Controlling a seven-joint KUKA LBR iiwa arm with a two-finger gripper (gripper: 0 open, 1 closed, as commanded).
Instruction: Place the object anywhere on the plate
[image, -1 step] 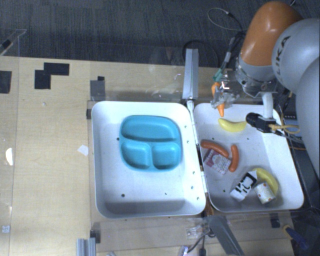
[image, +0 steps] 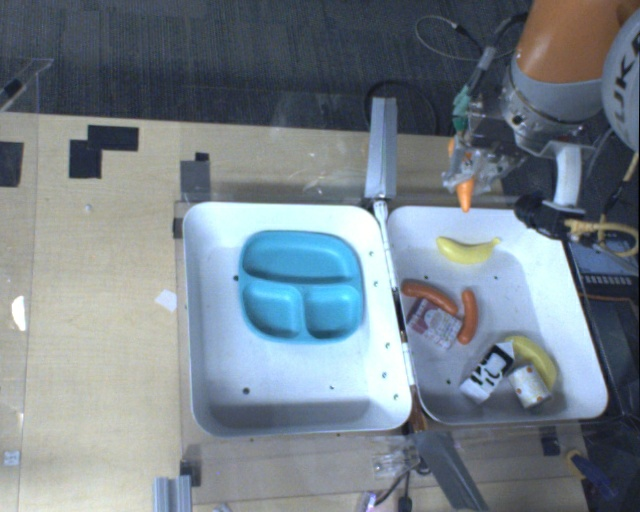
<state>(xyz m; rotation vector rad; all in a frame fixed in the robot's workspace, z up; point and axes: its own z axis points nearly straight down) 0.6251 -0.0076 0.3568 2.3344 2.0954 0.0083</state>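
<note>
Carrot (image: 465, 192), seemingly in raised gripper (image: 466, 178)

Two bins (image: 200, 400), one plate (image: 300, 283), two bananas (image: 467, 249), two sausages (image: 430, 294), one carrot (image: 464, 193).

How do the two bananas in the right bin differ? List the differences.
The upper banana lies apart from other things, by the far wall; the lower banana sits beside a can, near the front corner. The upper banana runs left to right; the lower banana runs diagonally. Both are yellow, curved.
</note>
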